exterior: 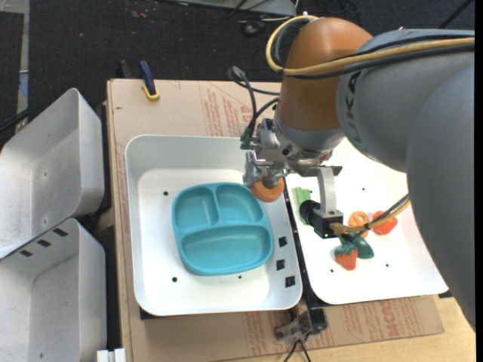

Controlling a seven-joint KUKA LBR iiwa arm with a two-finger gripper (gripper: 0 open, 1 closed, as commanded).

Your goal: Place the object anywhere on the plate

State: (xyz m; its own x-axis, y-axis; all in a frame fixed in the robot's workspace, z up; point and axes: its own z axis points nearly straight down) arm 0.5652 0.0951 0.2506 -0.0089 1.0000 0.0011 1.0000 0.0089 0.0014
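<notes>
Hanging at the frame's centre, the gripper [265,178] is clamped on an orange round object [266,190] just above the upper right corner of the blue divided plate [223,228], which lies in the left white bin [147,225].

Teal plate [222,229], white bin [147,225] (object [266,190] seemingly orange).
</notes>
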